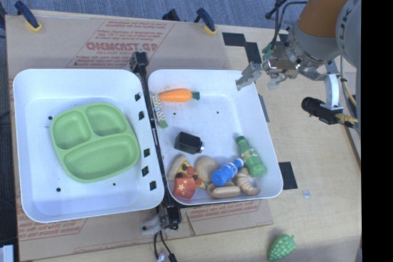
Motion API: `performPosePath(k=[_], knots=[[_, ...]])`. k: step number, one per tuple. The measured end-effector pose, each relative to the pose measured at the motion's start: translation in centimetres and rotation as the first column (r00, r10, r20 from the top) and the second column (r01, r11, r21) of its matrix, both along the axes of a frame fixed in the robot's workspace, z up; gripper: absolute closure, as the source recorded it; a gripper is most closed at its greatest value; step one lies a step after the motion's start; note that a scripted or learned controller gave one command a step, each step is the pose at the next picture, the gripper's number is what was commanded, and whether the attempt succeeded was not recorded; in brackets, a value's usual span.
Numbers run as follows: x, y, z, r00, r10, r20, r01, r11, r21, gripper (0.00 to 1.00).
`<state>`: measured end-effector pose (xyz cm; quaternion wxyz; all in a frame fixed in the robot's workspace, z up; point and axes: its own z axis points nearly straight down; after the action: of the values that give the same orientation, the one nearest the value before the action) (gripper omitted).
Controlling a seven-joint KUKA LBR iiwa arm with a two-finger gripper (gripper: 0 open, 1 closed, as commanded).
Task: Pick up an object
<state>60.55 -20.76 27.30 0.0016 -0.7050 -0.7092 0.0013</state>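
Gripper (252, 75) up at the right bin's (216, 120) far right corner, holding nothing.

You've got the arm (325, 15) reaching in from the right, orange band showing, and the fingers sit over the bin's rim; whether they're spread or pressed together, you cannot tell from this angle. Your pickable things are all in the right bin: a toy carrot (177, 95) near the far wall, a small black block (188, 143) in the middle, and a heap at the near edge with a green bottle (251, 157), a blue bottle (226, 173) and a pizza slice (182, 178). The left bin (37, 95) carries a green divided plate (95, 141). Red print on the cardboard (80, 34) behind reads "CHEMCAST GP"; the smaller lines are too blurred. Green toy grapes (281, 246) lie on the bench outside the bins.
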Motion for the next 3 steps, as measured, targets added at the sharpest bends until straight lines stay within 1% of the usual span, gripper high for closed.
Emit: performPosePath(k=[1, 2, 3], knots=[[-6.2, -0.3, -12.3, 1.0, 0.0, -0.002, 0.0, 1.0, 0.001, 0.0], [-11.0, -0.5, -17.4, 1.0, 0.003, 0.021, -0.003, 1.0, -0.008, 0.0], [-11.1, -0.4, -16.6, 1.0, 0.009, 0.016, -0.009, 1.0, -0.006, 1.0]])
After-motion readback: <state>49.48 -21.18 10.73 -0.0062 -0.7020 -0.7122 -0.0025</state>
